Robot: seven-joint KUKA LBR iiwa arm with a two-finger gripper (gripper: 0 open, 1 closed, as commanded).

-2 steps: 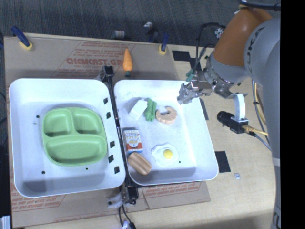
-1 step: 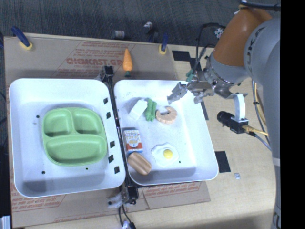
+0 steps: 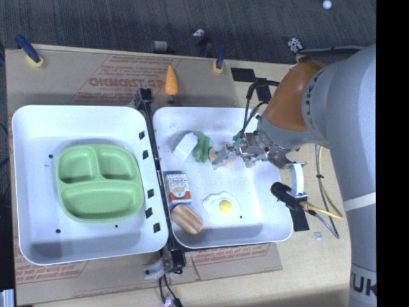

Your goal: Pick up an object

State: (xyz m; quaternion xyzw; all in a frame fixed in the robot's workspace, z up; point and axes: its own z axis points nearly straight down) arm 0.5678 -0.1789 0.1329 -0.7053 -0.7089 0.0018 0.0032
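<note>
The right bin [image 3: 271,229] holds several toy foods. A white block [image 3: 185,146] and a green vegetable piece [image 3: 203,147] lie at its upper left. A small carton with a red and orange label [image 3: 177,187] lies by the left wall, with a brown bread roll [image 3: 186,219] just below it. A fried egg [image 3: 224,205] sits near the front. My gripper [image 3: 223,157] is low over the bin's middle, just right of the green piece and above the egg. Nothing shows in its grasp.
The left bin [image 3: 32,235] holds a green divided plate [image 3: 99,182]. An orange toy carrot [image 3: 170,80] lies on the cardboard behind the bins. The arm's orange band [image 3: 291,101] and grey body cover the right bin's right side. Cables hang by the bin's right rim.
</note>
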